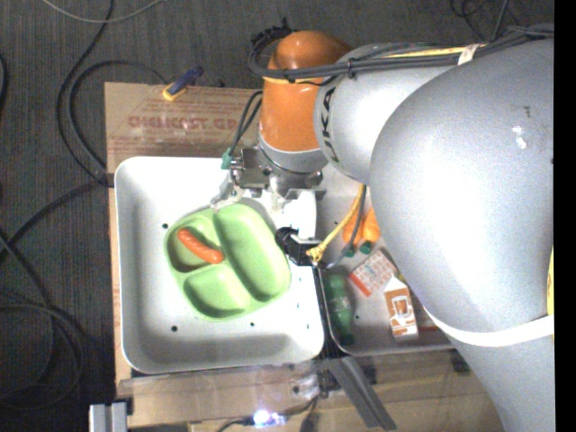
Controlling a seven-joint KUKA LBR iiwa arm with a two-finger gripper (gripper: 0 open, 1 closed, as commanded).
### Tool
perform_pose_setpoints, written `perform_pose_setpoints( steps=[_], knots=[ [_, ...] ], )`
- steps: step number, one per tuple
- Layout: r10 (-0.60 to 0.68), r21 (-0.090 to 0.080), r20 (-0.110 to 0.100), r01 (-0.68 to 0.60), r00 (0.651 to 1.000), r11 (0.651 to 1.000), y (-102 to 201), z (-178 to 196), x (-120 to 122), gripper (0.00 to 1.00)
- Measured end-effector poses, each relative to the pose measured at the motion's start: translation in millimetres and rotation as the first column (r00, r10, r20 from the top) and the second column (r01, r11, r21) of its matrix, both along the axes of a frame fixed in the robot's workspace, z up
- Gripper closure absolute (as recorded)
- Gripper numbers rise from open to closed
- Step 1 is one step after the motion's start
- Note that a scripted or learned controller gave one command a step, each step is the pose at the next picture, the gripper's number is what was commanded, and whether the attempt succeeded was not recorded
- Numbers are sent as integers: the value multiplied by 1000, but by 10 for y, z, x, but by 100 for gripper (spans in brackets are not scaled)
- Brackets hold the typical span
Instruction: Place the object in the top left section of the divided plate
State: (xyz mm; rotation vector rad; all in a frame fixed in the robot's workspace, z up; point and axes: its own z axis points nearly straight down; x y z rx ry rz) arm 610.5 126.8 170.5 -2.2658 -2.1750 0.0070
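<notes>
The small orange carrot point(200, 246) lies in the green divided plate's point(247, 273) top left section, inside the left white bin point(144, 331). It looks light, stiff and smooth, best pinched mid-length. The arm's wrist hangs over the plate's upper edge; the tool point(270, 190) state: cannot tell.

Plate point(236, 264): green, divided, in the left bin point(144, 268), toward that bin's right side.
Carrot point(200, 245): orange, lying in the plate's upper-left section.
Arm point(432, 151): grey with orange band point(297, 88), just above the plate's upper right rim; wrist over the bin's far edge.
Right bin point(360, 345): right of the plate; holds a green bottle point(339, 302), a red-and-white packet point(372, 273), an orange-and-white box point(401, 313).
Cardboard point(171, 120): beyond the plate, under the bin.
</notes>
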Motion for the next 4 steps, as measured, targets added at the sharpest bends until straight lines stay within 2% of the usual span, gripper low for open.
perform_pose_setpoints(
  steps=[4],
  knots=[
    [1,1,-1,-1,1000,1000,6,-2,-2,0]
  ],
)
